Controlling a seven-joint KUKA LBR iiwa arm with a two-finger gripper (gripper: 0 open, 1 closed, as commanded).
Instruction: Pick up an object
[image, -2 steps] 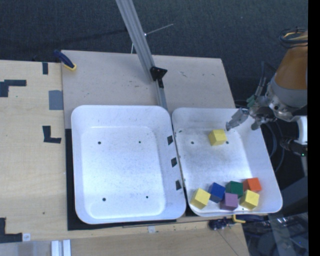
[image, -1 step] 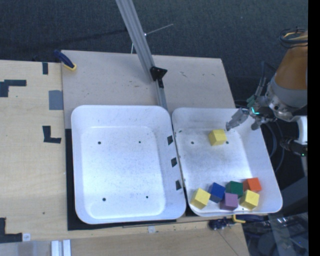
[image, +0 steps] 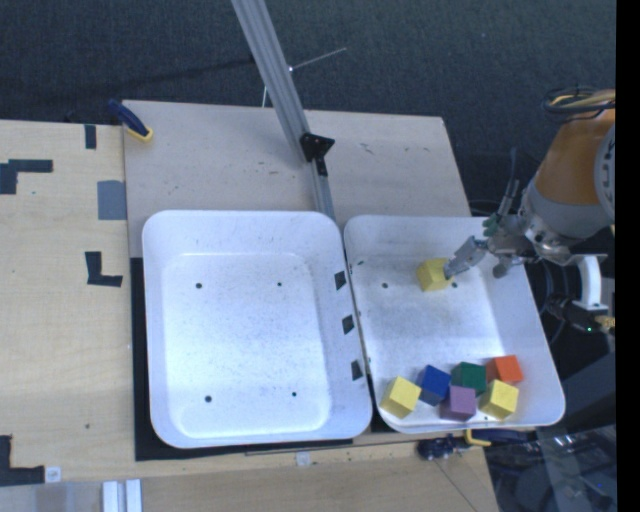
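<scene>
Gripper: reaching in from the right, low over the right bin, its tip right beside the lone yellow cube. I see the fingers as one dark wedge; whether they are spread or closed I cannot tell.

Contact: tip looks to be touching or just short of the cube's right face. I do not see the cube between the fingers, so I record no hold.

Target position: lone yellow cube sits in the far half of the right bin, nearer the far rim than the near one, roughly midway between the left and right walls, well apart from the other blocks.

Other contents: cluster along the near rim of the right bin, namely a second yellow cube, blue cube, purple cube, green cube, orange cube and a third yellow cube, several touching.

Left bin: not involved in this step.

Step in hand, my judgement: closing on the lone yellow cube.

Method advised: I would centre the fingers over the cube so one lands on each opposite flat face, not on a corner, then descend squarely before closing.

Risk: a slanted approach from the right may nudge the cube toward the left wall instead of straddling it.

Check before lifting: I would confirm the cube sits visibly between the fingers.
</scene>
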